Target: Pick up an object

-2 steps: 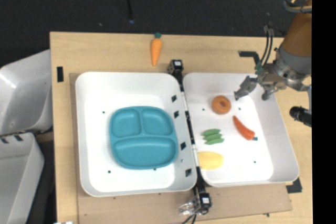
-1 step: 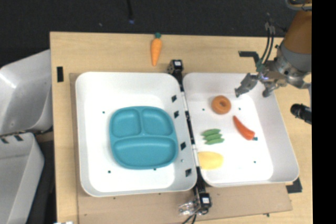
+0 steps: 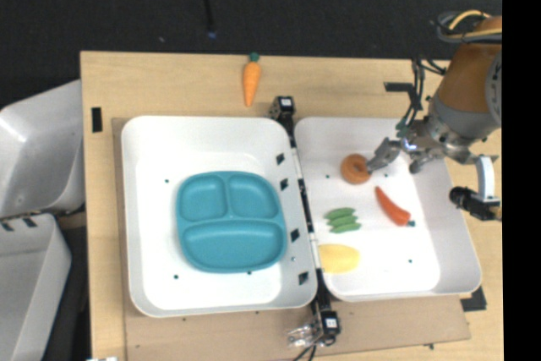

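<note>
Hovering low over the right-hand shallow white bin [image 3: 439,266], the two-finger gripper [image 3: 394,153] sits just beside a round orange-brown toy fruit [image 3: 356,169]. Fingers look spread, gripping nothing. Red chili pepper [image 3: 393,206], green pea pods [image 3: 342,220] and yellow piece [image 3: 339,258] lie nearby. Judgement: approach stage; grasp and lift remain.

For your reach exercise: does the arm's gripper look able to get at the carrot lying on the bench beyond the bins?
Probably, but not directly: the carrot lies outside both bins, far from the gripper, with nothing standing between them.
</note>
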Motion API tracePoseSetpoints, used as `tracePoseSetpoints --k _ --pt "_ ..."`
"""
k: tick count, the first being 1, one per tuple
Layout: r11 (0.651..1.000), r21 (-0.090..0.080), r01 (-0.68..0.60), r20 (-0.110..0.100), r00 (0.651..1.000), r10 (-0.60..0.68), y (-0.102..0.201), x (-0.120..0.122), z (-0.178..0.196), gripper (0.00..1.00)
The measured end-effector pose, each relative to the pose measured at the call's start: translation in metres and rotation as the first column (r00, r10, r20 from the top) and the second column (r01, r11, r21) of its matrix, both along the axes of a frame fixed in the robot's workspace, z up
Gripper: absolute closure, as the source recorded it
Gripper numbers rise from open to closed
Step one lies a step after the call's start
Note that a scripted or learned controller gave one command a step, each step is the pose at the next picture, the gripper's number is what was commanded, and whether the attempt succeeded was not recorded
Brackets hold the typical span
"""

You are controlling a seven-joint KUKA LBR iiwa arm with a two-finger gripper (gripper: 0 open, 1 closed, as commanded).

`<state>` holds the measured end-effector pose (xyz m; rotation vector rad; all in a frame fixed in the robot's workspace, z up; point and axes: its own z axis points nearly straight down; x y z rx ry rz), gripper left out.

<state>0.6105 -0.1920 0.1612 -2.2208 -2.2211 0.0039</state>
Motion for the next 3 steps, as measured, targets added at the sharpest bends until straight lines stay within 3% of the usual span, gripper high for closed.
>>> tracePoseSetpoints --k 1,2,3 --pt "1.0 0.0 -0.002 0.005 1.0 0.002 0.001 0.011 -0.046 0.0" --pt "1.0 -0.001 -0.003 0.016 1.0 0.003 0.0 0.016 -0.052 0.0" --pt "1.0 -0.003 -0.005 0.022 1.0 0.005 -0.001 0.018 -0.039 1.0"
